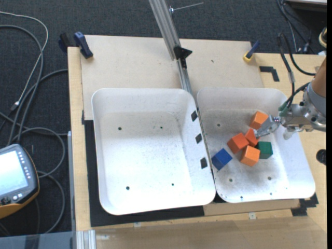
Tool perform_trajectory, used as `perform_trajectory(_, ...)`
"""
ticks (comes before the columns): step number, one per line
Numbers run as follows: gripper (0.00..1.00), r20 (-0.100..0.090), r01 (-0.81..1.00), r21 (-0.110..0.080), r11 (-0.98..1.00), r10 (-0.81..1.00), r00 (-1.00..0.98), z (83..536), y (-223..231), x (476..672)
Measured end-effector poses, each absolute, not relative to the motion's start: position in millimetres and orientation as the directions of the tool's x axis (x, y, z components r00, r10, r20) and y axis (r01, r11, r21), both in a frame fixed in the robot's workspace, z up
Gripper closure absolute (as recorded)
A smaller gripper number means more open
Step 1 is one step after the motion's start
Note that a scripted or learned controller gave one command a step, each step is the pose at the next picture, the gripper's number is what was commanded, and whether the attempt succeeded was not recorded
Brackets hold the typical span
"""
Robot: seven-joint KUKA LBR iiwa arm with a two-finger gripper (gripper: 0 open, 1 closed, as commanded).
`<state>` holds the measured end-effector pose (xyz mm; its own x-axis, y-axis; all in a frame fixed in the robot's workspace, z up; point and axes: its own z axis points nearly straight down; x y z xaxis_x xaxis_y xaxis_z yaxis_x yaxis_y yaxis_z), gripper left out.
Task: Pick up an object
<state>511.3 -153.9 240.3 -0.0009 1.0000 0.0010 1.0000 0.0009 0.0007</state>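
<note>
gripper (pixel 265 129) at 3 o'clock in right bin (pixel 290 191), fingers' state cannot tell; orange cubes (pixel 239 142), green cube (pixel 265 150), blue cube (pixel 222 158) clustered beneath.

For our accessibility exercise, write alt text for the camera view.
A robot gripper reaches from the right into the right white bin, among orange cubes, a green cube and a blue cube. Beside it sits the left white bin.
</note>
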Motion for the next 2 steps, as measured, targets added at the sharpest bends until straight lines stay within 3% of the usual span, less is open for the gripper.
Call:
perform_trajectory(1,0.0,0.003,1.0,-0.001,0.004,1.0,-0.004,260.2,-124.2,496.2)
perform_trajectory(2,0.0,0.003,1.0,-0.009,0.0,1.0,0.0,158.1,-137.5,519.8)
